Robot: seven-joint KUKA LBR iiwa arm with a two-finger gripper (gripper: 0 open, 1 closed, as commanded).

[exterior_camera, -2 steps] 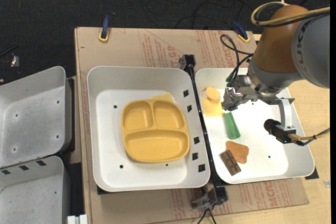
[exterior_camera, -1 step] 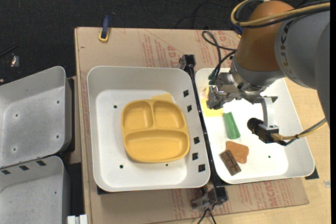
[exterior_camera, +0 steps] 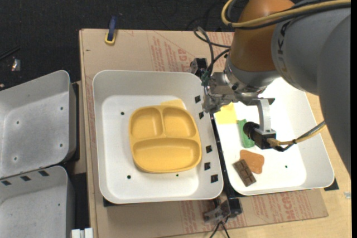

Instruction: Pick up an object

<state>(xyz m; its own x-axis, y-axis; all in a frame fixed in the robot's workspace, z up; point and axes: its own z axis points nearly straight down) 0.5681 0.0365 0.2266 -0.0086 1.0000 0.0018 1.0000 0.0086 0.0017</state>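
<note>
— Brown flat bar (exterior_camera: 244, 171) touching the orange wedge (exterior_camera: 254, 159), right white bin (exterior_camera: 312, 170)?
— Yes. Further up, a pale yellow flat square (exterior_camera: 226, 115) lies just below the gripper (exterior_camera: 216, 102), a green piece (exterior_camera: 246, 134) just beside it. Gripper open or closed: can't tell.

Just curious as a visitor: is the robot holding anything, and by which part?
Cannot tell. The end effector sits over a yellow block in the right bin; the arm hides any hold.
</note>
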